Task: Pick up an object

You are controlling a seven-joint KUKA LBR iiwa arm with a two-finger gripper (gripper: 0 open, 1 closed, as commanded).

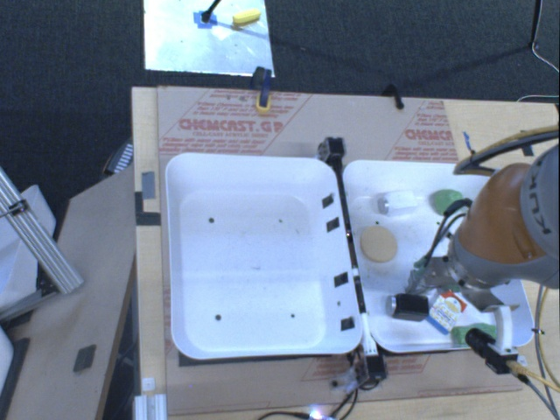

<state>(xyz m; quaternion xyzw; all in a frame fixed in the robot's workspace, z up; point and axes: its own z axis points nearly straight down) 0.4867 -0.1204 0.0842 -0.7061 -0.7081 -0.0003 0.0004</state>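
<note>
Red, white and blue small carton lies flat at 6 o'clock in the right shallow white bin, near the front wall. You've got the gripper low over the bin floor at about 11 o'clock from that carton, close to it; contact can't be judged. Pincer state: you can't tell, the wrist blocks it. Nothing is visibly clamped.

At 4 o'clock from the carton, a green-and-white plastic piece sits against the bin's front rim. A tan round flat disc lies at 9 o'clock in the bin, apart from the gripper. A pale green rounded lump is at 12 o'clock near the back wall, partly under the grey arm with orange band. A clear, whitish small piece is at 10 o'clock, just above the disc.

The left shallow white bin sits at 9 o'clock of the right one, edges touching.
</note>
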